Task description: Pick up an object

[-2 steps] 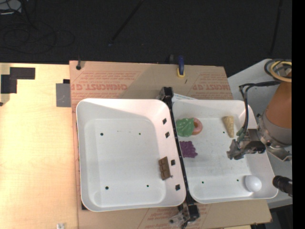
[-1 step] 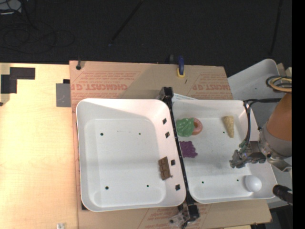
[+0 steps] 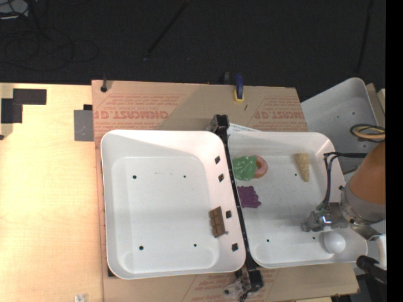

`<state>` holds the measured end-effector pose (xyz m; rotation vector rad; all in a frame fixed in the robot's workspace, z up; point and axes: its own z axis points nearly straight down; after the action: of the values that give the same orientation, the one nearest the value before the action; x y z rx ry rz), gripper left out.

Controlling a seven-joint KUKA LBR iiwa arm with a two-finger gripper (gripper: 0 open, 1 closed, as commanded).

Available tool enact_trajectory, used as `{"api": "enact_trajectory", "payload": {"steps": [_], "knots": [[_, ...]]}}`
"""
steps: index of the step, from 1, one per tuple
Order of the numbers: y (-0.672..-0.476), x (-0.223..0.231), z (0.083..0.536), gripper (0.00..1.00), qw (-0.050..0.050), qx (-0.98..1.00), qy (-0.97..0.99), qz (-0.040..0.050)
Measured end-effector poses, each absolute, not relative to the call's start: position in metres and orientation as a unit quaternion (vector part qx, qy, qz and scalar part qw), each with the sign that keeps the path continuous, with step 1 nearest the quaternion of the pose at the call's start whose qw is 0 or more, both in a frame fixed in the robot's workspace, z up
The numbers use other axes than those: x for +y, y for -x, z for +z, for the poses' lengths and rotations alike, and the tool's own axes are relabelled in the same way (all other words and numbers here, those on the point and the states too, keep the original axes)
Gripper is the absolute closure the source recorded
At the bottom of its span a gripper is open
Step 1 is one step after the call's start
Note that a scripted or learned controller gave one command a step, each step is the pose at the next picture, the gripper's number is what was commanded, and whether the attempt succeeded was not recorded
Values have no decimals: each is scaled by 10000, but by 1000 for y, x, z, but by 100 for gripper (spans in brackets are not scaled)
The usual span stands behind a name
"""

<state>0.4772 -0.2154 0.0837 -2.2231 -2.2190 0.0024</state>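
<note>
The right bin (image 3: 283, 257) holds a green leafy toy (image 3: 245, 166) against a pink ring (image 3: 261, 167), a purple grape bunch (image 3: 249, 197) and a tan cone-shaped piece (image 3: 303, 167). A brown chocolate-bar piece (image 3: 218, 222) lies in the left bin (image 3: 126, 257), by its right wall. My gripper (image 3: 318, 221) hangs low over the right bin's near right corner, away from the toys on the left. A white round object (image 3: 333, 241) sits just below and right of it. Nothing shows between the gripper's tips.
The arm (image 3: 368, 187) comes in over the right bin's right rim, with a black cable (image 3: 327, 181) looping beside it. A black divider with clips (image 3: 228, 194) joins the bins. Cardboard (image 3: 164, 109) lies under both, and a wooden bench top (image 3: 44, 200) spreads to the left.
</note>
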Motion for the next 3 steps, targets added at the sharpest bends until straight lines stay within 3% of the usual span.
{"api": "enact_trajectory", "payload": {"steps": [1,2,3], "knots": [[-479,-137,243,100,-42,-7101,7040,-45],[-477,-76,342,100,-22,-7096,7046,-24],[-476,-79,346,100,15,-7082,7060,16]]}}
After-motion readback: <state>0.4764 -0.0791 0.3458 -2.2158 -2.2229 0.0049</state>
